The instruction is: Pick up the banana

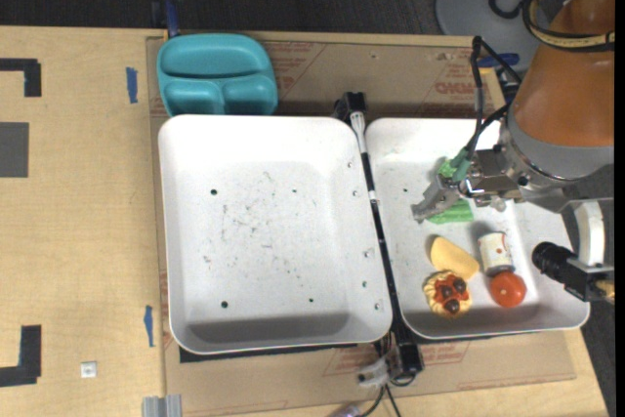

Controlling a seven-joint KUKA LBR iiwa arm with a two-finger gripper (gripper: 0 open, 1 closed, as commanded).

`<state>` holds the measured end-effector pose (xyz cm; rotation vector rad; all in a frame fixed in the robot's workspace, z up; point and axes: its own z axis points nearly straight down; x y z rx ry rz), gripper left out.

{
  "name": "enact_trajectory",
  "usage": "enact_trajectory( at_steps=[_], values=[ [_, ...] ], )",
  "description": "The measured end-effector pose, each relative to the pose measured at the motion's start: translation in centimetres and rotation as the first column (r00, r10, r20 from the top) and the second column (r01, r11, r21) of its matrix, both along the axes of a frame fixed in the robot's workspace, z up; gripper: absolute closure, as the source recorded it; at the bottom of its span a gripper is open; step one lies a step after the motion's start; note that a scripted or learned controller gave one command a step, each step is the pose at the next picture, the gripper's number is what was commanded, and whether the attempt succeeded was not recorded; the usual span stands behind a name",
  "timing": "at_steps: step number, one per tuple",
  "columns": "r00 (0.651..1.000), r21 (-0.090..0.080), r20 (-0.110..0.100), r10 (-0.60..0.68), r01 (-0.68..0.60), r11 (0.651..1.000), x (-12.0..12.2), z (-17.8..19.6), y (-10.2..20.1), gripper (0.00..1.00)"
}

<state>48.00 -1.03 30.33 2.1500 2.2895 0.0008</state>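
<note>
The pincer (437, 203) is seen centre right over the right bin (410, 146); whether it is parted or closed cannot be told, and nothing is seen gripped. Lower right, the banana (454, 256) lies loose beside a pastry (447, 293), a tomato (507, 289) and a can (496, 251), evidently awaiting pickup; upper left, a teal tray (216, 73) is set outside the bins

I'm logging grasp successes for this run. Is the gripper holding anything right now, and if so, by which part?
It cannot be told. The gripper hangs over the right white bin, with something green at it. The yellow wedge-shaped piece lies apart on the bin floor.
</note>
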Motion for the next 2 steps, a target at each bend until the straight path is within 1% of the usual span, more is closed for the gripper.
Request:
enact_trajectory(
  at_steps=[1, 2],
  values=[
    [0.952, 0.001, -0.002, 0.307, -0.307, 0.952, -0.1, -11.9, -1.2, 0.0],
    [0.958, -0.001, 0.001, 0.286, -0.286, 0.958, 0.0, 0.1, -6.2, 0.0]
  ],
)
